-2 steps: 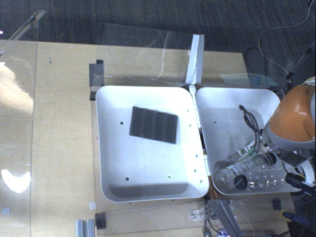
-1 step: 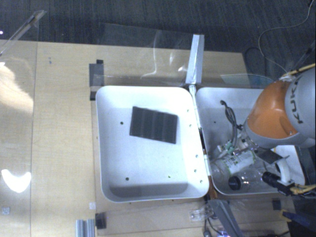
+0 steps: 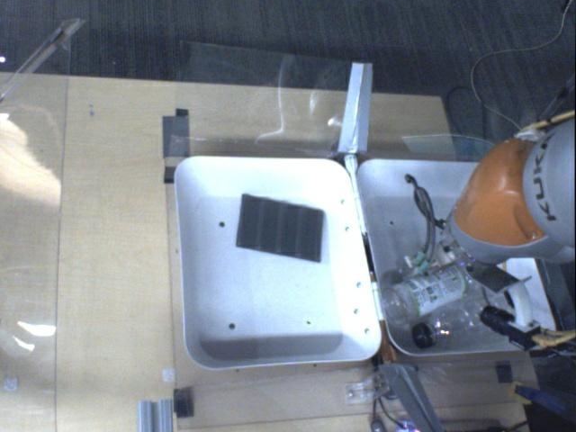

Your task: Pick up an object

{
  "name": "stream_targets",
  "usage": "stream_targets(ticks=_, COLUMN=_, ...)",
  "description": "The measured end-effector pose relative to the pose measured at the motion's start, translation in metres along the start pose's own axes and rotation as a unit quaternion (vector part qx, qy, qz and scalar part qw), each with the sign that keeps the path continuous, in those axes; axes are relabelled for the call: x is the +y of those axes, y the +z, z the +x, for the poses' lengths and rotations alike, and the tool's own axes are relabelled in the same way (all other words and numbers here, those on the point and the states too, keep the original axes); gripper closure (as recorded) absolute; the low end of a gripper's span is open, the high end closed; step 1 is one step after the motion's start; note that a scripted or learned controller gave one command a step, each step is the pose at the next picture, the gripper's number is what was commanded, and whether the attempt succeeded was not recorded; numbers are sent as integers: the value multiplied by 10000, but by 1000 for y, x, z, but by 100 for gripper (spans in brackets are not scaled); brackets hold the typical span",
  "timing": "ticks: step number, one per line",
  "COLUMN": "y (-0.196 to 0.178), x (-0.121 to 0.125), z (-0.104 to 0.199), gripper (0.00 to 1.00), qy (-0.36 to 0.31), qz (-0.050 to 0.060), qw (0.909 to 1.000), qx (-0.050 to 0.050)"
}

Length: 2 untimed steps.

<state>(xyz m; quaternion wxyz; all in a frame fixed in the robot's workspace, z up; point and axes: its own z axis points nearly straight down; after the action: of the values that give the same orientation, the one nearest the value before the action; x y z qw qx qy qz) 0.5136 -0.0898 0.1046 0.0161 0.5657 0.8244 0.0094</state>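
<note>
**Reaching Into the Right Bin: Arm Over Clear Plastic Bottle**

Reaching in from the right side, the grey arm with the orange band [image 3: 500,196] is hanging over the right shallow white bin [image 3: 387,196]. Its wrist is covering much of that bin, and the two-finger gripper [image 3: 450,257] is sitting low near the bin floor, largely hidden beneath the wrist; how it is set, and whether it is grasping anything, cannot be told.

A clear plastic bottle with a white and green label [image 3: 430,291] is lying on its side in the right bin, just beside the gripper area. A small black round cap [image 3: 423,335] is resting near the bin's front edge, close to the bottle. A thin dark cable [image 3: 419,201] is trailing across the bin floor behind the bottle.

In the left shallow white bin [image 3: 198,241], a flat dark grey ribbed rectangular pad [image 3: 280,228] is lying slightly tilted toward the rear half, well apart from the arm.
</note>
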Motion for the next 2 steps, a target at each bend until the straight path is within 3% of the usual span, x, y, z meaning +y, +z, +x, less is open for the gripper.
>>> stream_targets(ticks=1, y=-80, x=33, z=1, gripper=100, qy=2058, qz=149, qw=9785, qx=33)
stream_targets(ticks=2, y=-80, x=33, z=1, gripper=0, qy=2056, qz=150, qw=9785, qx=34)
